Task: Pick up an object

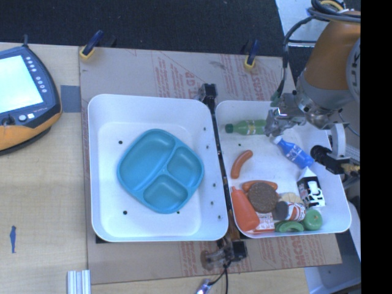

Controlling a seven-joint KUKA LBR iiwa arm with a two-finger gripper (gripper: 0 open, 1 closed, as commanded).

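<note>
The big grey and orange arm [327, 60] hangs over the far side of the right bin [245, 108]. In the left bin [98, 164], beside it, lies a blue plate [160, 170]. Toys crowd the right bin's near end. Its far end has a green bottle [246, 127], with a blue bottle [294, 152] and a sausage [241, 163] toward its middle. The gripper [275, 124] sits just by the green bottle's end; I cannot tell how it stands. That bottle looks easiest: come straight down over its middle.
</note>
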